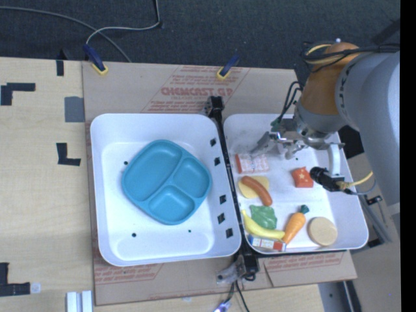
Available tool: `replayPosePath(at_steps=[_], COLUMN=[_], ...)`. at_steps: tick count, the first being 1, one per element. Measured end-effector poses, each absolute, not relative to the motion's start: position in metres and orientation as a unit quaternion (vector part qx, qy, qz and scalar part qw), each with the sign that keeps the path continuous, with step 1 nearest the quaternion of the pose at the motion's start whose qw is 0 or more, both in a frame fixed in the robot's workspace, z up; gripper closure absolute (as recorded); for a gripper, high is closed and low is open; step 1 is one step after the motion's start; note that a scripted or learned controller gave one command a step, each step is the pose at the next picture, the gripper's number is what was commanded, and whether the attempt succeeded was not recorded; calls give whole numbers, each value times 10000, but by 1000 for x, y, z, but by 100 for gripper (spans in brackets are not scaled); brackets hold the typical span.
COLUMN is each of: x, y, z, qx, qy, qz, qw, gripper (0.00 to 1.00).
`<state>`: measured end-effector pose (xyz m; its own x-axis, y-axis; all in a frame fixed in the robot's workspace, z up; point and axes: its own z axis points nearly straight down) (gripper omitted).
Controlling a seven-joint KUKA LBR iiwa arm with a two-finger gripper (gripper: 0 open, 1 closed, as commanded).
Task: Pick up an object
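I saw the metal gripper [281, 142] poised over the right bin [356, 239], fingers spread and empty, above a flat striped packet [251, 163]; a glossy sausage [255, 188] lay just below.

Thick, rounded arm [374, 103] in smooth pale grey, with a glossy orange band [325, 86] wrapped around it above the wrist and thin dark cables looping over the top of that band. Below the band, a darker grey wrist collar leading into a small metallic gripper [281, 142] of silver and black parts. Alongside, a white bracket with a black fitting [325, 176] at its end and a yellowish cable trailing from it.
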<state>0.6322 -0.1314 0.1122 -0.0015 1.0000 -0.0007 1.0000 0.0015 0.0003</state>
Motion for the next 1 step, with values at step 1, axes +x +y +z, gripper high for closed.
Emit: replayPosePath(at_steps=[1], x=[626], y=[-166], z=[156], qx=[7069], qy=[7073], qz=[-6], qw=[5], gripper=[0])
